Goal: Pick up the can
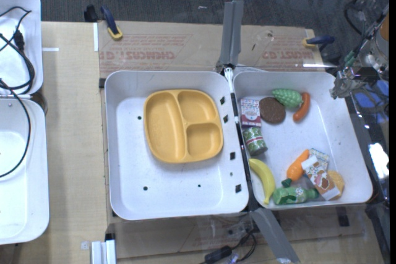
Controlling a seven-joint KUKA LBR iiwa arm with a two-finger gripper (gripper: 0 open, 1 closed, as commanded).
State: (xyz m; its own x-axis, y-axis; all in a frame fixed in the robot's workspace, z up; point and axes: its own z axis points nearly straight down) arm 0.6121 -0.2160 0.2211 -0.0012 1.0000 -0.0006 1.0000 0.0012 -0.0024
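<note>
Well left of the gripper (344, 85), which hangs at the right bin's (359, 151) far right rim with its grasp impossible to judge, the can (254, 140) lies against that bin's left wall.

The can (254, 140) lies in the right bin (346, 133) beside the banana (264, 177); a yellow plate (183, 125) fills the left bin (124, 151).

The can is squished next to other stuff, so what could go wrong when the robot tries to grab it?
The can lies on its side against the bin's left wall, so a finger may not fit there. The red-and-white carton touches its top end and the banana sits just below, so either could get bumped or grabbed instead. Lying down, the can might also roll away.
</note>
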